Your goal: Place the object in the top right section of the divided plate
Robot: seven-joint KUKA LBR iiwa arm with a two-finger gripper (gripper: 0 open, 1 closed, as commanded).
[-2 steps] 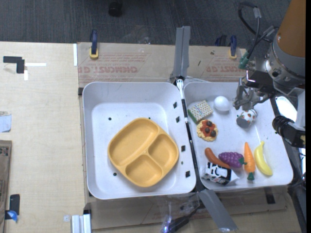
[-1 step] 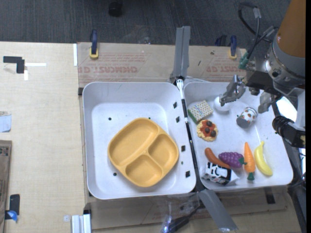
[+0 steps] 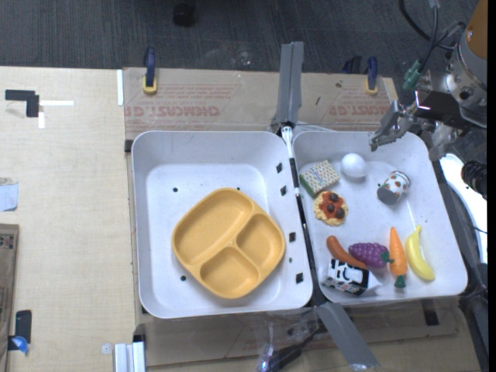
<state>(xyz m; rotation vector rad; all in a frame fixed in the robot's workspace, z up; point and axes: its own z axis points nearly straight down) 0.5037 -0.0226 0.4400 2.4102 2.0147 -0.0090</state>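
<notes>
A yellow divided plate (image 3: 227, 242) with three sections lies tilted in the left bin (image 3: 155, 169), and nothing lies in its sections. The right bin (image 3: 442, 208) holds several toy foods: a white egg (image 3: 353, 165), a green-edged sandwich (image 3: 319, 177), a small pizza (image 3: 331, 208), a grey and white toy (image 3: 394, 187), a sausage (image 3: 339, 250), purple grapes (image 3: 369, 253), a carrot (image 3: 397, 254), a banana (image 3: 419, 256) and a black and white carton (image 3: 346, 277). My gripper (image 3: 385, 134) hangs over the right bin's back edge, above and to the right of the egg, with nothing between its fingers.
A grey metal divider (image 3: 291, 84) stands at the back where the two bins meet. Blue clamps (image 3: 149, 72) hold a cardboard sheet behind the bins. Cables (image 3: 422, 22) loop over the arm at the upper right.
</notes>
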